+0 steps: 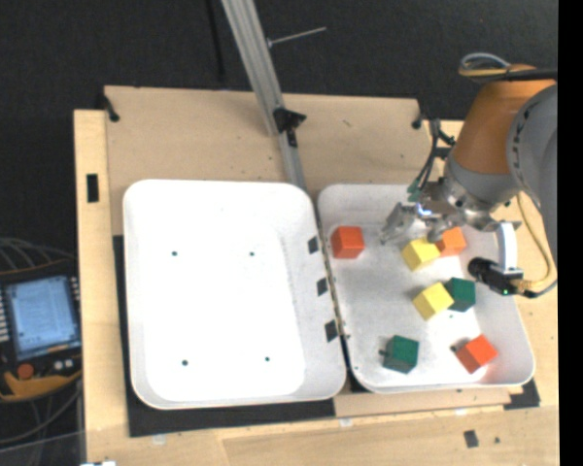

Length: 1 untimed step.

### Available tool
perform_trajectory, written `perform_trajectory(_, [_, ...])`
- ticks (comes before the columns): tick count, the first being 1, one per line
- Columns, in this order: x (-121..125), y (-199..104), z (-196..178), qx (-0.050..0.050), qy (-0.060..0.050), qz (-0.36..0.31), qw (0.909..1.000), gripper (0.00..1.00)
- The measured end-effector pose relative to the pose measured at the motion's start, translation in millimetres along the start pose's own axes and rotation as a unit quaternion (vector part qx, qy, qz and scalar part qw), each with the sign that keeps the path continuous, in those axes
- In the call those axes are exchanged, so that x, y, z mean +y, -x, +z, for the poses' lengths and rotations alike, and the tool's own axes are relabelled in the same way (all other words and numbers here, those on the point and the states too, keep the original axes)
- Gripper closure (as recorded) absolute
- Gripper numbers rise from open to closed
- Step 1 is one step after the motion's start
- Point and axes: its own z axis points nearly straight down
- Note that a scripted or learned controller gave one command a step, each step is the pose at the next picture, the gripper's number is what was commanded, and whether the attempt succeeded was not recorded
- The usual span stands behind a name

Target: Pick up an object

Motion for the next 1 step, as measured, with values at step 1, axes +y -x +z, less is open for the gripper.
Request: perform_trajectory(1, [6.6, 2.4, 15.3, -0.003, 0.013, 0.0, 0.9999, 0.0])
